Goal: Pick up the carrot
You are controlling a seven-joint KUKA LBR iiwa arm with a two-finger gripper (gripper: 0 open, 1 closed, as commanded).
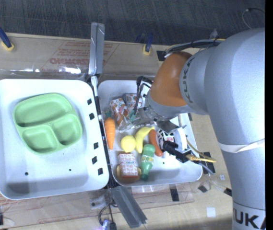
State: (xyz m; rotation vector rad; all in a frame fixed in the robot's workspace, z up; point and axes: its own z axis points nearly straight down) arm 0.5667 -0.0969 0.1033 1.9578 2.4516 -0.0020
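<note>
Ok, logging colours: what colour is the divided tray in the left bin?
The tray is light green; the camera view shows it.

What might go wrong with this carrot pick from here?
1. The carrot lies close along the left wall of the right bin, leaving a finger little room there.
2. An orange-red thing beside the banana sits nearer the arm and may be grabbed instead.
3. The lemon by the carrot's lower end may get knocked.
</note>
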